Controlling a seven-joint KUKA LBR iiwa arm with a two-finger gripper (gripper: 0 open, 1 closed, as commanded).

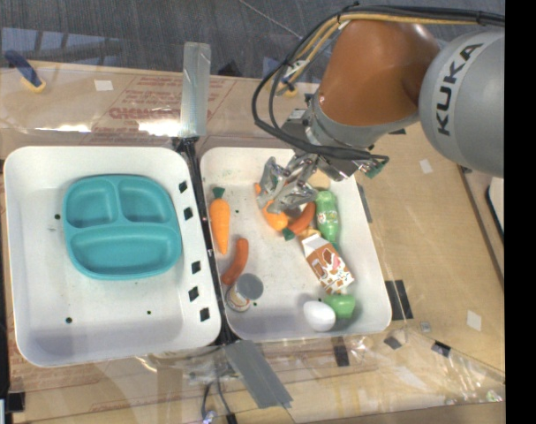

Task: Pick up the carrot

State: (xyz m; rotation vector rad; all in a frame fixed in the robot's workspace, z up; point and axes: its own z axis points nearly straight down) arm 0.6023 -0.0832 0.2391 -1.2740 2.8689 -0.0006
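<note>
The carrot [219,223] lies left of centre in the frame, along the left wall of the right bin [276,325] — orange body pointing down the picture, small green top toward the upper edge. It looks like a toy of moulded plastic: probably light, stiff and smooth, so likely to skid or roll if pinched off-centre. The thick upper half, just below the green top, seems the best place to take hold, with the fingers closing across its width; the bin wall beside it leaves little room on that side.

The gripper [290,191] hangs over the upper middle of the same bin, near a second, smaller orange piece [276,217] and a green vegetable [328,216] — apart from the carrot at the wall. Whether its fingers stand apart or together cannot be told; metal and clutter overlap there.

Just below the carrot sits a reddish sausage-like piece [236,261], then a small tin [244,291]. A carton [328,266] and a white egg [319,314] lie lower right. The left bin [29,307] holds a teal divided plate [122,225].
</note>
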